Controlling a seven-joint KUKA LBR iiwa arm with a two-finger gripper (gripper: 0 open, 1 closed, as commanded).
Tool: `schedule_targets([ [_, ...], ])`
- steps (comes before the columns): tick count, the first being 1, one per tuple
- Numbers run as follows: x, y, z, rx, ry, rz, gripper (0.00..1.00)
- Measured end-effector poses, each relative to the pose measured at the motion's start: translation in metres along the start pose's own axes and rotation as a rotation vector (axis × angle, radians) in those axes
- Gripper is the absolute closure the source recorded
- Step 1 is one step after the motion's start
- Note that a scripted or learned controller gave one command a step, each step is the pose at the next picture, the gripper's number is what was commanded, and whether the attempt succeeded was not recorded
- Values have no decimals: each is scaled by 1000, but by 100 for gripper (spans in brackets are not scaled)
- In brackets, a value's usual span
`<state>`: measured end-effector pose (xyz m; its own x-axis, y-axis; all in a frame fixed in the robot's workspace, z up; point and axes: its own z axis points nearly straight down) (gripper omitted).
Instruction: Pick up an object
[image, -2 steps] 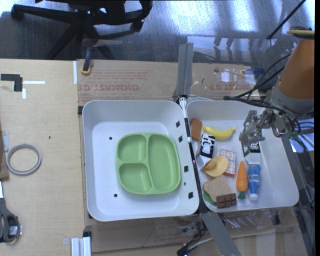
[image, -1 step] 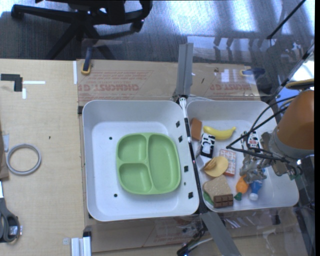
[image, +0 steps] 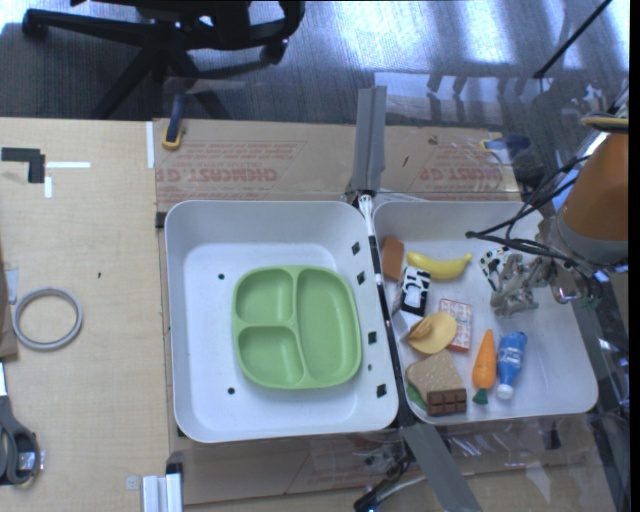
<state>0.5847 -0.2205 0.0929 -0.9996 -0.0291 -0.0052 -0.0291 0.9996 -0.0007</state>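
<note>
My gripper (image: 512, 290) hangs over the right bin (image: 560, 390), in its upper right part, on the grey arm with the orange band (image: 600, 195). Just left of it lies a small black-and-white object (image: 489, 262). Below it a blue bottle (image: 510, 362) lies beside an orange carrot (image: 484, 362). A yellow banana (image: 438, 264) lies to the left. Nothing shows as held.
The right bin also holds a brown stick (image: 391, 258), a black-and-white carton (image: 415, 292), a yellow taco-like piece (image: 432, 333), a red-white packet (image: 458, 324) and a brown bread slice (image: 436, 380). A green divided plate (image: 297, 326) sits in the left bin (image: 195, 250). A tape ring (image: 45, 318) lies on the bench.
</note>
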Motion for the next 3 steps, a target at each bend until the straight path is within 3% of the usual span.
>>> schedule_targets([
  [1, 100, 3, 0, 1, 0, -67, 0],
  [2, 49, 1, 0, 0, 1, 248, 0],
  [3, 86, 1, 1, 1, 4, 557, 0],
])
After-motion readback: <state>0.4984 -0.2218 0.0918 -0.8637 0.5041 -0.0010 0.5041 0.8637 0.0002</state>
